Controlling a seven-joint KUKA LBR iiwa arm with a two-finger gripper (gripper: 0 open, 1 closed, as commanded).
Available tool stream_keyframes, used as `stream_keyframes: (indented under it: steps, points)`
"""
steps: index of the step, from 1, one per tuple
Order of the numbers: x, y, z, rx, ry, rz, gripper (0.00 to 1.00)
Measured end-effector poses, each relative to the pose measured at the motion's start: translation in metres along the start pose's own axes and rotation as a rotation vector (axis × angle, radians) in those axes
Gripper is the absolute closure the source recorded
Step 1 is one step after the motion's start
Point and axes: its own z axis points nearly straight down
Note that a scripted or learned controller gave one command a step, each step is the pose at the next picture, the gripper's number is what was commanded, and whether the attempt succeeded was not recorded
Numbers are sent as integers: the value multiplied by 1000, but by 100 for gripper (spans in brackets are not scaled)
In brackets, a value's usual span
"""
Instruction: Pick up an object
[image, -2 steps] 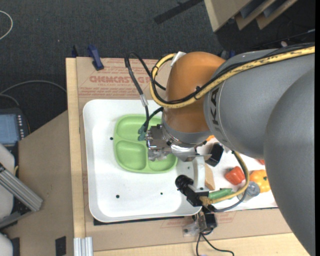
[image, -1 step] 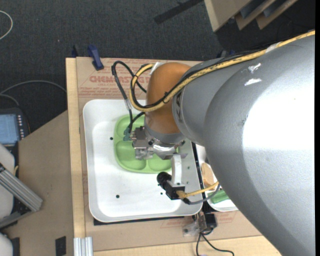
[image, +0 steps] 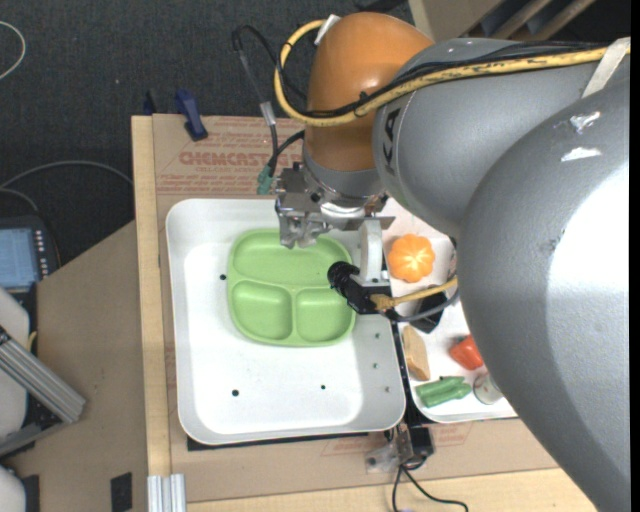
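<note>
While gripper (image: 297, 232) hangs at green tray's (image: 285, 300) top rim, finger state can't tell.

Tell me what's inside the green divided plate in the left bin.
The green divided plastic plate shows bare compartments at its front and left. The hand hangs over its back edge and a black part of the arm covers its right rim, so those spots are hidden.

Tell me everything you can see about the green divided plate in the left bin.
The green divided plate looks like matte plastic, with rounded corners and raised ridges splitting it into three compartments: one large at the far side, two smaller near. It lies flat in the left bin, toward its far right. The end effector is at its far edge.
</note>
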Motion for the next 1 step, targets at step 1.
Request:
stream_keyframes:
  steps: [1]
  points:
    - [-53, -33, -38, 13, -2, 6, 100]
